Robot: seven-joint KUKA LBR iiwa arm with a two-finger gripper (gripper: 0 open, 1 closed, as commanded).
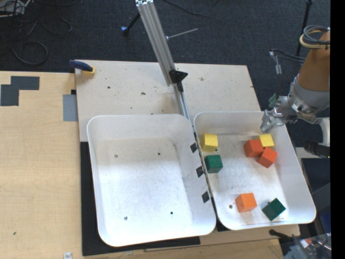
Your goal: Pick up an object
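The right bin [302, 188] holds several small blocks. A yellow block [210, 141] and a dark green block [213, 163] lie near its left wall. Two red-orange blocks [253, 147] [267, 157] sit together with a second yellow block [267, 140] toward the back right. An orange block [246, 202] and another green block [274, 208] lie near the front. My gripper [268, 124] hangs over the back right of this bin, just above and behind the second yellow block. Nothing shows between its fingers.
The left bin [102, 161] stands beside the right one, with black clips [199, 171] along the shared wall. A slanted aluminium bar [158, 39] rises behind the bins. A blue and yellow clamp [82, 67] lies at the bench's back left.
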